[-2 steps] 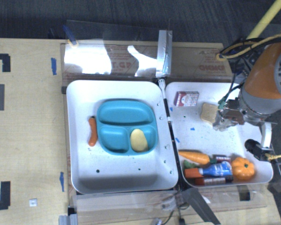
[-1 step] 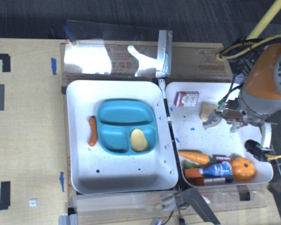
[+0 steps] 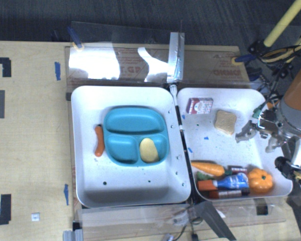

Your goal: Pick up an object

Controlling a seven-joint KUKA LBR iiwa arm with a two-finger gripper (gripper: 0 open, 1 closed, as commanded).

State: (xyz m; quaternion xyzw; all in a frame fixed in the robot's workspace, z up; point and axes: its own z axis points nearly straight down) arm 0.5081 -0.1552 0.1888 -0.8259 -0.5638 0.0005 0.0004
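We see the gripper (image 3: 257, 129) at the 3 o'clock edge of the right bin (image 3: 226, 97), hovering above the bin floor with its metal fingers spread apart and nothing between them, so we read it as released and empty. Closest to it, toward 9 o'clock from the fingers, lies a tan bread-like block (image 3: 226, 121); beyond that, at about 10 o'clock, sits a small red-and-white carton (image 3: 199, 106). Along the 6 o'clock wall of this bin a carrot (image 3: 209, 168), a blue-labelled tube (image 3: 229, 183) and a small orange pumpkin (image 3: 260, 180) are crowded together, touching. The left bin (image 3: 85, 149) carries a blue divided tray (image 3: 130, 129) with a yellow lemon-like piece (image 3: 149, 149) in its lower-right compartment, and an orange sausage-shaped toy (image 3: 99, 140) lies just beside the tray at 9 o'clock. We judge the tan block the likeliest target: it stands apart from its neighbours, looks light and probably somewhat soft or foam-like, and should take a pinch across its two flat sides without slipping. The pumpkin looks rounder and smoother, and its cramped spot against the wall would make a clean closure harder.
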